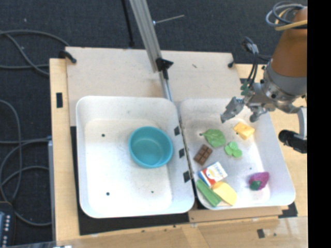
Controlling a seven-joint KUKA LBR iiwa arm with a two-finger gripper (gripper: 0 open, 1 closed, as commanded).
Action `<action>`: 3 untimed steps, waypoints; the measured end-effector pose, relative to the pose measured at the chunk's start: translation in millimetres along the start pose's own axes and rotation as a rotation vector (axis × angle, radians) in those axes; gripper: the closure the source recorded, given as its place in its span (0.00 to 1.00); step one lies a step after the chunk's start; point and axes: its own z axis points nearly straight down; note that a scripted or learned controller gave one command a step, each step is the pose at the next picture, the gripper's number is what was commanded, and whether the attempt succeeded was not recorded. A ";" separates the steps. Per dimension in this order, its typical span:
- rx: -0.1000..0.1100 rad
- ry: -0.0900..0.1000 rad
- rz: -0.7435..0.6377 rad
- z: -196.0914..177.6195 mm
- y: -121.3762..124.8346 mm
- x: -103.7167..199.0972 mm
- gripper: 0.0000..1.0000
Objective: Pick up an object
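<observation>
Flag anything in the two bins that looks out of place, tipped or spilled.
Nothing stands out. The blue bowl sits upright in the left bin. The toys in the right bin lie loose and scattered, the carton partly over the green piece, but none is spilled or damaged.

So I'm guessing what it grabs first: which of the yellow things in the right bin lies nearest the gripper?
The small yellow block at the bin's upper right, just below the gripper. The other yellow piece lies at the near edge, beside the little carton.
</observation>
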 end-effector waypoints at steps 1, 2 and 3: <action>0.000 0.000 0.001 -0.1 0.0 0.0 0.00; 0.006 -0.003 0.005 52.1 -3.9 -11.7 0.00; 0.008 -0.002 0.005 115.1 -2.0 -13.4 0.00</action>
